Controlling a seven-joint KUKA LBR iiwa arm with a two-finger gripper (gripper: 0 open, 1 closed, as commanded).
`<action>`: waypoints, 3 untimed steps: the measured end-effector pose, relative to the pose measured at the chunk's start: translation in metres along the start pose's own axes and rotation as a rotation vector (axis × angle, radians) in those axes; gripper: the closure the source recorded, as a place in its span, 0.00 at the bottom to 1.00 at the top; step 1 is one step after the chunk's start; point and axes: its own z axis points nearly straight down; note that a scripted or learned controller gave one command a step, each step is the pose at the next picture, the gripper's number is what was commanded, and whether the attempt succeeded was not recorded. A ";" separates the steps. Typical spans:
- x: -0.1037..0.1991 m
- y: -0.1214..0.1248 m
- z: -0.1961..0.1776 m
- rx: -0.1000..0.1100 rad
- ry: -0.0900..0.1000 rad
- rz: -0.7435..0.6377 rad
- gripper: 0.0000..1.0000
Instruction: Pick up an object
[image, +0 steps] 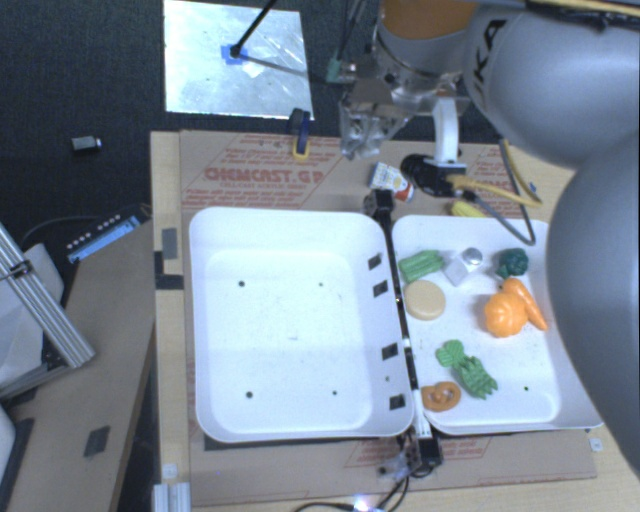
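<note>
The right bin (540, 395) holds several small things. A light green piece (421, 264), a small grey block (464, 266) and a dark green broccoli-like piece (513, 262) lie along its far side. A beige disc (425, 299) and an orange toy (510, 308) sit in the middle. A green leafy piece (466, 368) and a small brown ring (440, 396) lie near the front. My gripper (362, 135) hangs high beyond the bins' far edge, over the cardboard, with nothing seen in it.
The left bin (290, 320) sits beside the right one, joined by a black hinge strip (395, 300). A blue and yellow clamp (299, 132) stands on the cardboard at the back. A shiny foil sheet (235, 55) lies further back. Metal rails (40, 310) stand at the left.
</note>
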 end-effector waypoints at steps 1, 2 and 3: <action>0.047 0.001 -0.054 0.000 0.000 0.001 1.00; 0.078 0.001 -0.091 0.002 -0.001 0.004 1.00; 0.101 0.002 -0.115 0.002 0.000 0.004 1.00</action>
